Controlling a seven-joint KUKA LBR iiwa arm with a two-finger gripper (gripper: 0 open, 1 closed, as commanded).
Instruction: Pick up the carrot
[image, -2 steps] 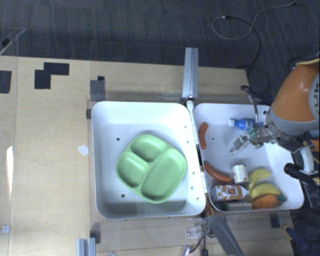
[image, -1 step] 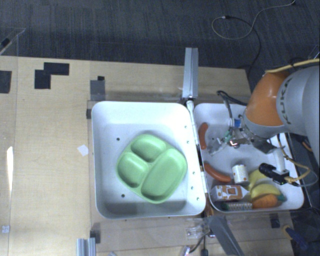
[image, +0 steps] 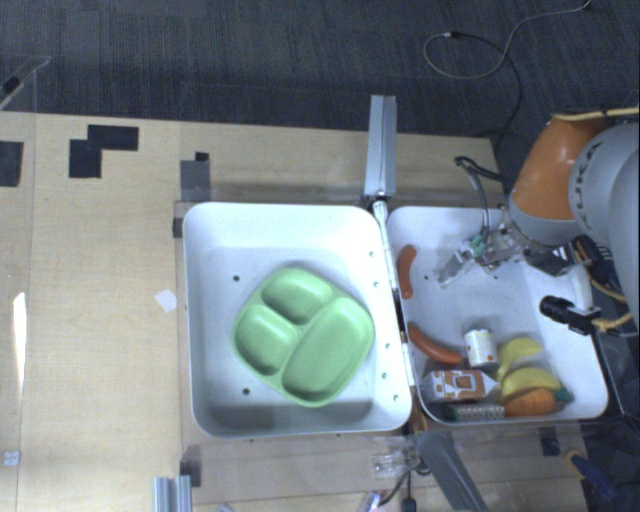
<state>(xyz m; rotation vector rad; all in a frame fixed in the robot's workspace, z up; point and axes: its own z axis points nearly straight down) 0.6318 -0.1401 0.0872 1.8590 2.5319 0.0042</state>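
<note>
The carrot (image: 530, 402) is orange and stubby, lying on its side at the right bin's (image: 520, 232) five o'clock corner.

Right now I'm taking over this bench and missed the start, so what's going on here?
The arm reaches in from the right, its gripper over the upper part of the right bin, holding nothing that I can see. The carrot lies untouched at that bin's lower right corner, beside two bananas. A green divided plate sits in the left bin.
</note>
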